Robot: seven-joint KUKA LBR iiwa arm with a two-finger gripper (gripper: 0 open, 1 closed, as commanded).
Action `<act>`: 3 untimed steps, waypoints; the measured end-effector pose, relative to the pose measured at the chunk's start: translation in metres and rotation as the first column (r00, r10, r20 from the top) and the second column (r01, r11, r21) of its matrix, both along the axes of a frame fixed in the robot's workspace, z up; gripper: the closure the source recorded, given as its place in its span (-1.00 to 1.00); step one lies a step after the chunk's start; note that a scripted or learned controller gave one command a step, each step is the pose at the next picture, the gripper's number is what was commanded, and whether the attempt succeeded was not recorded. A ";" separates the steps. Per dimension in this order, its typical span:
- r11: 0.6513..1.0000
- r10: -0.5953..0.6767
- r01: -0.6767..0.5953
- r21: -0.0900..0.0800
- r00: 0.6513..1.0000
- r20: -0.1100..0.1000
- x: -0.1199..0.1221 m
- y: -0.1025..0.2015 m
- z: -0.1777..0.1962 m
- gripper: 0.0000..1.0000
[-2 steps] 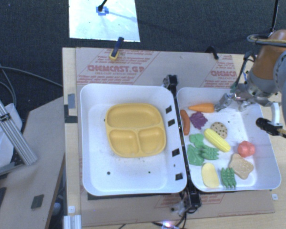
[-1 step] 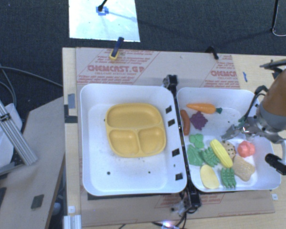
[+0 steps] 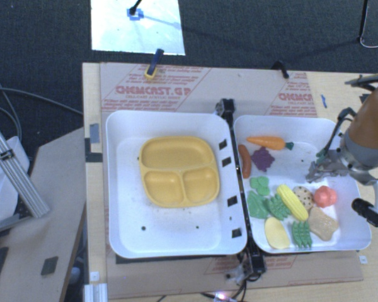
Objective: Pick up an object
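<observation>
You're at the approach step — nothing picked yet. The gripper (image 3: pixel 319 167) sits low in the right bin (image 3: pixel 302 126), on bare floor near its right wall. Whether the fingers are spread or pressed together, you can't tell; the tips are too small and blurred, and nothing shows between them.

Candidate things lie close by: a pink-red piece (image 3: pixel 326 195) just below the gripper, a cookie (image 3: pixel 304 197) and corn (image 3: pixel 292 202) beside it, bread (image 3: pixel 321 223) near the front wall. The carrot (image 3: pixel 267 142) and purple piece (image 3: pixel 263 159) are further left. The yellow tray (image 3: pixel 177 171) fills the left bin (image 3: pixel 123 187).

Next move, as I judge it — shift down-frame over the pink-red piece, then descend and close. It's crowded there, so you may nudge the neighbours.
</observation>
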State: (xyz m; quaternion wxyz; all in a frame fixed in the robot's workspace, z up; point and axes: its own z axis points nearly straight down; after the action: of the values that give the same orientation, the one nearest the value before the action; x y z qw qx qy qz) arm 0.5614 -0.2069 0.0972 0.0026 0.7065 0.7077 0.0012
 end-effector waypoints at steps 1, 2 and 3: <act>1.000 0.005 -0.005 -0.002 1.000 0.012 0.005 0.025 0.145 1.00; 1.000 0.004 -0.004 0.001 1.000 0.002 -0.040 0.054 0.206 1.00; 1.000 0.005 -0.005 0.002 1.000 0.000 -0.052 0.078 0.232 1.00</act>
State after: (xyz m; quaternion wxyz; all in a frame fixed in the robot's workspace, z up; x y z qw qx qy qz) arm 0.5092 -0.1285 0.3295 0.0020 0.7047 0.7095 0.0018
